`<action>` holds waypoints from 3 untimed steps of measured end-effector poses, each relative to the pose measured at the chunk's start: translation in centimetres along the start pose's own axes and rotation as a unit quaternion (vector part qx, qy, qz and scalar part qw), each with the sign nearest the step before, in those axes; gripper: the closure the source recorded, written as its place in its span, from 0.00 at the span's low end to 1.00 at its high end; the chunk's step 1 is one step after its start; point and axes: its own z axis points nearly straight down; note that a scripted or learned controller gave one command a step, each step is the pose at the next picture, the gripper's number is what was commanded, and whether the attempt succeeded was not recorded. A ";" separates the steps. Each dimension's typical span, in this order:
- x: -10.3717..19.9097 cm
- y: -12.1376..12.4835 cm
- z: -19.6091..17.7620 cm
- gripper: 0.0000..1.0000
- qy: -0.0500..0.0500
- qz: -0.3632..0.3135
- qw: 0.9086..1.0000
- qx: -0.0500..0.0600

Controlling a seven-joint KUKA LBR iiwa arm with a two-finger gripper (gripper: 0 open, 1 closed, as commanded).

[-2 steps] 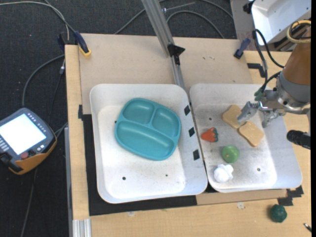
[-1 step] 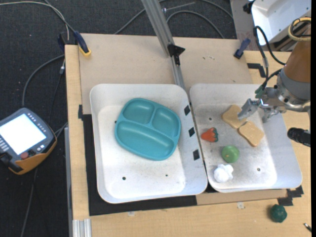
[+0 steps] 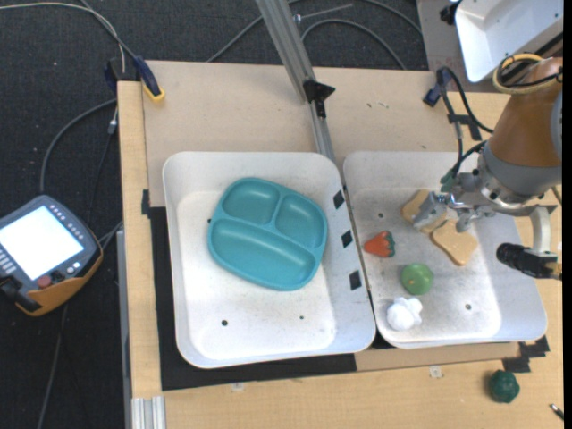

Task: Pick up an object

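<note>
- Two white bins sit side by side on the bench (image 3: 232, 105), and no readable writing or brand shows on anything in view.
- Nearest the camera, a dark green ball (image 3: 503, 385) lies on the bare bench wood outside the right bin's front corner.
- Inside the right bin (image 3: 500, 324), a small white lump (image 3: 404, 314) rests near the front edge, with a green apple-like toy (image 3: 416, 279) just behind it.
- A red strawberry-like toy (image 3: 380, 245) with a green top lies near that bin's left wall.
- Two tan bread-like pieces lie further back: one (image 3: 455, 245) towards the middle of the bin, the other (image 3: 415, 206) behind and left of it.
- The gripper (image 3: 444, 209) hangs low between the two tan pieces; whether its fingers are spread or pressed together cannot be told, and nothing is clearly seen between them.
- The left bin (image 3: 259, 333) holds a teal divided plate (image 3: 267, 232), lying flat with its three compartments bare.
- A screened handheld controller (image 3: 45, 250) lies on the dark carpet to the left of the bench, with cables trailing across the floor.
- At the far side, a slanted metal pole (image 3: 284, 34) rises from the bench, and blue clamps (image 3: 147, 79) grip the back corners.
</note>
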 end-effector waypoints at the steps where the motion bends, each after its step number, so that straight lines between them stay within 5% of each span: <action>1: -0.1 0.4 4.3 0.00 0.000 0.000 1.000 0.000; 2: -0.1 0.9 6.3 0.00 -0.003 -0.001 1.000 -0.010; 3: -0.3 1.1 4.9 1.00 -0.006 0.000 1.000 -0.013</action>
